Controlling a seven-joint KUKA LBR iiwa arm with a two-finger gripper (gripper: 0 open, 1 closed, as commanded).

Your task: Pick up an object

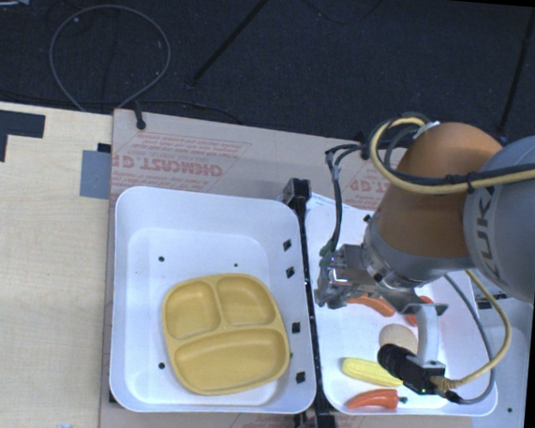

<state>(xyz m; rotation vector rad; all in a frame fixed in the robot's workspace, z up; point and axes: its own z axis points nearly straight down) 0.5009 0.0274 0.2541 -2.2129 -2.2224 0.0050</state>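
Much of the right bin (pixel 476 393) is hidden beneath the arm's orange band and grey wrist, and the gripper (pixel 336 286) is seen only as a dark metal cluster at the bin's left wall, so whether it is spread or pressed together cannot be told. The left bin (pixel 140 215) holds a yellow divided plate (pixel 226 333), lying flat toward its near right part, with two small compartments on the far side and one long compartment on the near side. In the right bin, a yellow corn cob (pixel 367 369) is seen near the near edge, its long axis running left to right. Just nearer lies an orange-red pepper-like piece (pixel 374 398), also lying left to right. A pale round object (pixel 397 337) sits just beyond the corn, and an orange carrot-like piece (pixel 372 305), partly covered by the wrist, is found just right of the gripper. A black fitting on a yellow cable (pixel 414 373) overlaps the corn's right end.
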